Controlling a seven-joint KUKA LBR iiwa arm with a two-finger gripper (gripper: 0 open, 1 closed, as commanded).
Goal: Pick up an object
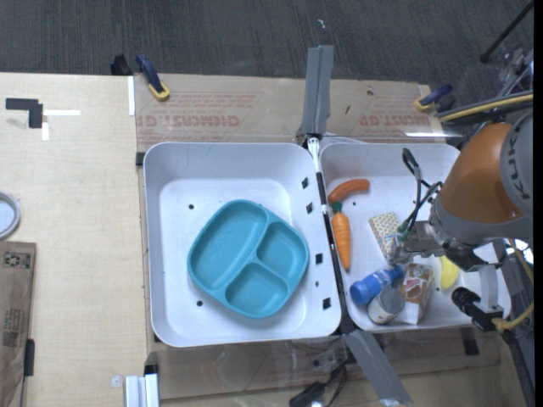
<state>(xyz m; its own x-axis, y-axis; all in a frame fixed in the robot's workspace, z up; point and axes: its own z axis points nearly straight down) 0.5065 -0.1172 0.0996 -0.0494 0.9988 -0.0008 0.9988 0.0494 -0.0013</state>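
My gripper (pixel 411 246) hangs low over the middle of the right bin (pixel 373 161), under the grey wrist and its orange band. It sits just above a printed packet (pixel 416 283) and beside a pale checked cracker block (pixel 385 226). A blue bottle (pixel 372 285) and a small can (pixel 386 306) lie at the front of this bin. Along the bin's left wall lie a carrot (pixel 341 237) and an orange sausage (pixel 349 189). A yellow object (pixel 447 272) peeks out under the arm.
The left bin (pixel 165 227) holds a turquoise divided plate (pixel 248 258). A grey post (pixel 318 91) rises where the two bins meet at the back. Clamps (pixel 151 76) grip the cardboard behind the bins. The arm's body covers the right bin's right side.
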